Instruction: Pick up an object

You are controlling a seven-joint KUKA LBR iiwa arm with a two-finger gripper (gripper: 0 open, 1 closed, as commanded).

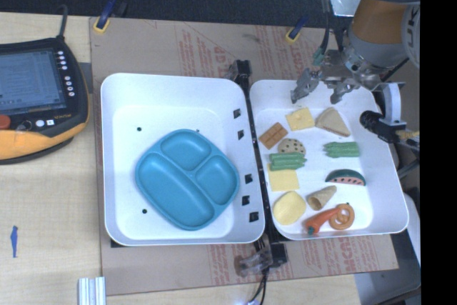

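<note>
Pincer (323, 87): hung spread, grasping nothing, over right bin's (385, 223) far edge.
Cheese square (300, 118): flat, yellow, just below pincer, corners skewed.
Tan wedge (333, 122): beside cheese square, tip pointed up-left.
Blue tray (187, 178): smooth plastic, three compartments, left bin (121, 93).

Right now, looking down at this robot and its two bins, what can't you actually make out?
- The end effector above the right bin: too small and dark in the camera view to tell whether it grips anything.
- The arm: cut off by the top edge.
- The screen of the handheld controller: cut off by the left edge, text too small to read.
- The clip below the bins: blurred.
</note>
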